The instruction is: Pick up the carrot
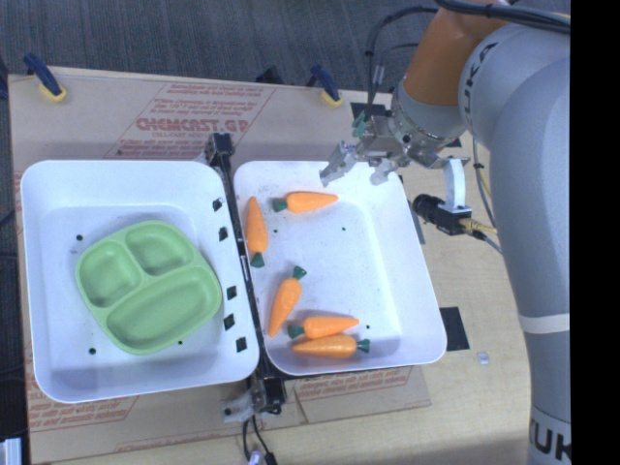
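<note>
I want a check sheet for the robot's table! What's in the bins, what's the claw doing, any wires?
Surface: brown cardboard sheet with red print under two shallow white plastic bins, left bin and right bin.
Job's things: five orange toy carrots with green tops in the right bin: one near the top, one along the left wall, one in the middle, two side by side at the bottom.
Clutter: green three-compartment plate in the left bin.
Grippers: two-finger gripper over the right bin's top edge, jaws apart, nothing between them.
Cables: black cables looping above the wrist.
Surroundings: blue clamps on the cardboard's far edge; dark carpet beyond.
</note>
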You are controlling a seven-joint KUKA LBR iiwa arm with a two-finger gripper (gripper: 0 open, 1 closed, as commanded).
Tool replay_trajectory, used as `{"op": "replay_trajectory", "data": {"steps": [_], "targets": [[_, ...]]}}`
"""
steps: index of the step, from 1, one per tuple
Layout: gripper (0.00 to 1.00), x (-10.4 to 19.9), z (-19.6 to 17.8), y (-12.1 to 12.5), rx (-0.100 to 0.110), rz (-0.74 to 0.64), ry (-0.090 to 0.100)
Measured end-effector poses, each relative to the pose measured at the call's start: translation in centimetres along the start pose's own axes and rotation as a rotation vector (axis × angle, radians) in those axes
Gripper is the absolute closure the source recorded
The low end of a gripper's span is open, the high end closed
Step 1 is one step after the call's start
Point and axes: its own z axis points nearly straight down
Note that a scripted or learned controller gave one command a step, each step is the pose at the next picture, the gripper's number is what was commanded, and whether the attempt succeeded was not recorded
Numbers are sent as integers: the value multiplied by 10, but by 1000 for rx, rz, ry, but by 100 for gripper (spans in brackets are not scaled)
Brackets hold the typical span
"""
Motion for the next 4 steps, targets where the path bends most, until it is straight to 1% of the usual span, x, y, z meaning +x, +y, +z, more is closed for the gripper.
{"op": "replay_trajectory", "data": {"steps": [1,2,3,4], "targets": [[0,27,120,-67,5,0,1],[0,61,134,-125,3,0,1],[100,61,123,-125,3,-4,0],[100,63,33,-130,-2,1,0]]}}
